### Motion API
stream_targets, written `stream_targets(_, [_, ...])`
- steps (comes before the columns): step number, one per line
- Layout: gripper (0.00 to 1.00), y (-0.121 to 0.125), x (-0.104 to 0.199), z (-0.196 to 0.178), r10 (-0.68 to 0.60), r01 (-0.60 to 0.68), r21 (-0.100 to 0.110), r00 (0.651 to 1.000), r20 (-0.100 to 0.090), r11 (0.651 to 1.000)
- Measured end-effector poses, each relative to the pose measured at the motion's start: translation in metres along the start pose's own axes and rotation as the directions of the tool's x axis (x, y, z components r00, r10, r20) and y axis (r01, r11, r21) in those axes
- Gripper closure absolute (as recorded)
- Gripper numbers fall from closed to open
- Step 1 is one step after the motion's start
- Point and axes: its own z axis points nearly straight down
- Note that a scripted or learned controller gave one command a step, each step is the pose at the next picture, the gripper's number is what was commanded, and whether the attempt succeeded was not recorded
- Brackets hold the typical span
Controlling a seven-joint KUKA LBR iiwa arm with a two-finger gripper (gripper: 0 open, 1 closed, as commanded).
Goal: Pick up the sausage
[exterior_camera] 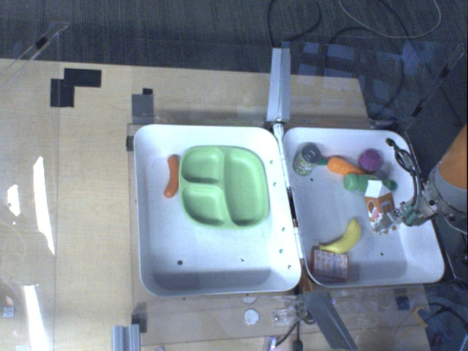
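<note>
One sausage (171,176) lay in the left bin (153,262) beside a green plate (223,185); the pincer (395,216) hovered over the right bin (424,265), its state unclear.

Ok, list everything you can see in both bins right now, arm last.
Orange sausage: one, left bin, beside the plate's left edge.
Green divided plastic plate: one, left bin, centre.
Grey round can: one, right bin, top left.
Orange carrot: one, right bin, top.
Purple round item: one, right bin, top.
Green item: one, below the carrot.
Yellow banana: one, right bin, lower middle.
Red printed packet: one, right bin, bottom left.
Gripper: one, metallic, right bin's right side, over a small white-and-orange carton.
</note>
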Motion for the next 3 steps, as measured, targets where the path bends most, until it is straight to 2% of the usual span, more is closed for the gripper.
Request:
stream_targets(1, [1.00,-0.008,-0.020,-0.054,0.154,-0.153,-0.002,0.988,0.003,0.988])
stream_targets(2, [1.00,-0.002,-0.007,-0.005,0.302,-0.302,0.001,0.953,0.000,0.953])
stream_targets(3, [1.00,-0.003,-0.022,-0.058,0.405,-0.405,-0.001,0.914,0.001,0.914])
